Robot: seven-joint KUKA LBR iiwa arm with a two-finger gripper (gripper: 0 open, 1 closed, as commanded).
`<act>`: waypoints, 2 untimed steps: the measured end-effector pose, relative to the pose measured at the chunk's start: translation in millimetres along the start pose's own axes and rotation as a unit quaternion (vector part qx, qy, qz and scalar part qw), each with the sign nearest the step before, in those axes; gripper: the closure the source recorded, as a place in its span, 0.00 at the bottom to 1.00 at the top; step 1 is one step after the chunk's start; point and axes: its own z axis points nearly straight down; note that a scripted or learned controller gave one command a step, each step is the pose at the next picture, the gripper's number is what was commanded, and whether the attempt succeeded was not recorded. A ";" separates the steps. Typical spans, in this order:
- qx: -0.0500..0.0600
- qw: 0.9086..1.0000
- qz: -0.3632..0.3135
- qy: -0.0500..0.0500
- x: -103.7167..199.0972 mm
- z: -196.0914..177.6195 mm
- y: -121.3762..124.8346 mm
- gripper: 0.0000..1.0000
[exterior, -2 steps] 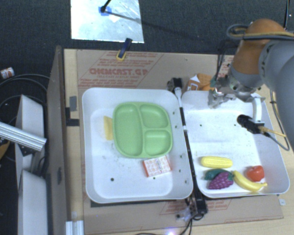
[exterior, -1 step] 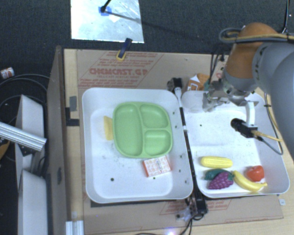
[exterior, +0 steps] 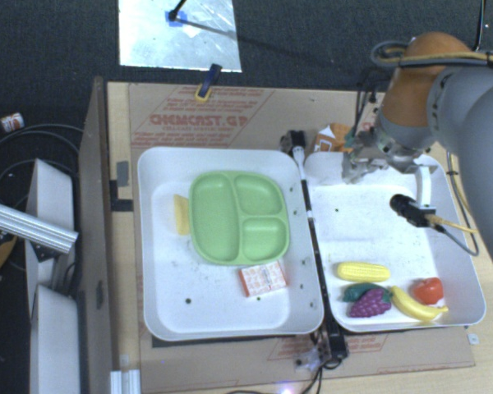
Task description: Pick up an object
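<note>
Gripper (exterior: 363, 167) at the right bin's (exterior: 456, 220) far rim, finger state I cannot tell; corn (exterior: 362, 272), grapes (exterior: 370, 302), banana (exterior: 415, 304) and tomato (exterior: 428, 290) crowd the near corner, so I expect a descent there to nudge neighbours and miss.

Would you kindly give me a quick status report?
Claw over right bin's far edge. Corn, grapes, banana, tomato untouched near front. Nothing blocking.
</note>
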 end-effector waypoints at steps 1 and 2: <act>-0.001 1.000 -0.001 0.000 0.2 -10.8 1.0 1.00; -0.001 1.000 -0.001 0.001 52.5 -54.7 8.6 1.00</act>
